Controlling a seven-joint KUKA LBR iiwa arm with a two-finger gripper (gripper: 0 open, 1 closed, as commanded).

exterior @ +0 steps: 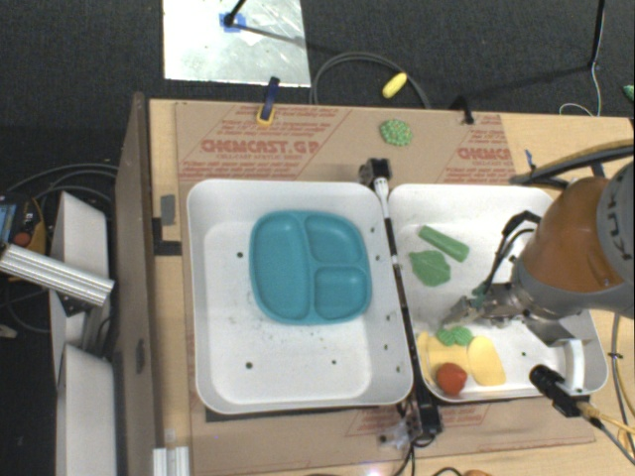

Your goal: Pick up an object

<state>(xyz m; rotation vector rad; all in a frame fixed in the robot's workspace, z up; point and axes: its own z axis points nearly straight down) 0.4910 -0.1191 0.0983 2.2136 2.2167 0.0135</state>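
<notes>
So the pick isn't done yet as far as I can tell. Using the divider between the two bins as my reference: left of it sits the left bin with a teal sectioned plate in the middle, nothing going on there. Right of the divider is the right bin, and that's where all the small stuff is. Just right of the divider, toward the far side, there's a green stick-shaped piece and a green leafy piece right beside it. Nearer the front edge, also close to the divider, there's a cluster: a small green bit on top of a yellow item, with a red ball-like thing touching that.

The gripper is down low just above that cluster, near the small green bit. Nothing is visibly lifted, so my guess is it's at the reach or grab stage, with the lift still to do.

Hard to make out: the gripper tip is a dark blur, so I honestly can't tell whether it's got anything. The arm covers the far right part of that bin.
</notes>
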